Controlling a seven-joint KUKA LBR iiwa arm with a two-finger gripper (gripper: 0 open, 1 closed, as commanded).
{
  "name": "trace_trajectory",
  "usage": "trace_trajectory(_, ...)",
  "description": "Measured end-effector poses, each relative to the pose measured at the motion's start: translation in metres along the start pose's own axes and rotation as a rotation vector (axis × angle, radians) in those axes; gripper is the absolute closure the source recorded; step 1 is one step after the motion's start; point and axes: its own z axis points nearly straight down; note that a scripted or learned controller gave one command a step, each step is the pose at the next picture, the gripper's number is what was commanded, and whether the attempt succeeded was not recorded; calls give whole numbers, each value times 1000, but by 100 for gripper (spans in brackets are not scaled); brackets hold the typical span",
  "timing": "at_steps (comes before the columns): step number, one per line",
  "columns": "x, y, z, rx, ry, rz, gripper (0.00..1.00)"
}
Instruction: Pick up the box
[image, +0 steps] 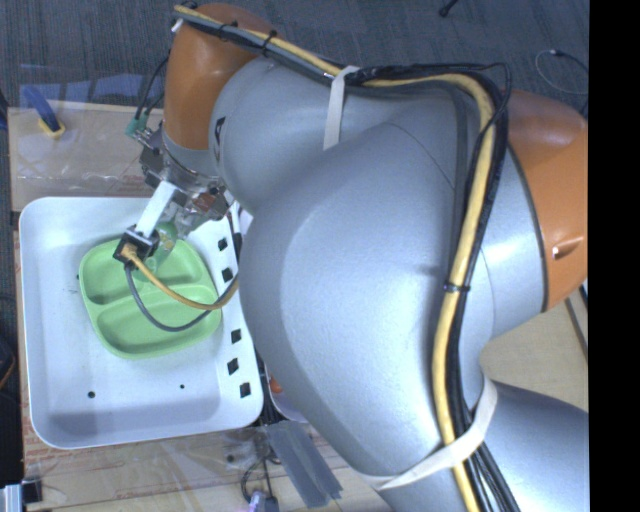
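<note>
My gripper (188, 208) hangs over the far right part of the left white bin (60, 400), just above the far edge of a green divided plate (105, 278). The plate lies flat in the middle of that bin. Wrist parts and a yellow cable crowd the gripper. The grey arm with its orange band fills the centre and right of the camera view and hides the right bin and whatever lies in it. Nothing box-shaped lies in the visible part of the left bin.
The left bin's right wall (232, 335) carries several black square marks. A small blue and yellow object (40, 108) lies on the bench beyond the bin at the far left. Bare white floor surrounds the plate on its left and near sides.
</note>
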Motion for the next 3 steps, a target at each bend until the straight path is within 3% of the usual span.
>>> trace_trajectory(1,26,-25,-18,0,0,52,100)
trace_trajectory(2,51,-29,-20,-2,3,105,100)
trace_trajectory(3,-28,-53,53,2,-2,121,100)
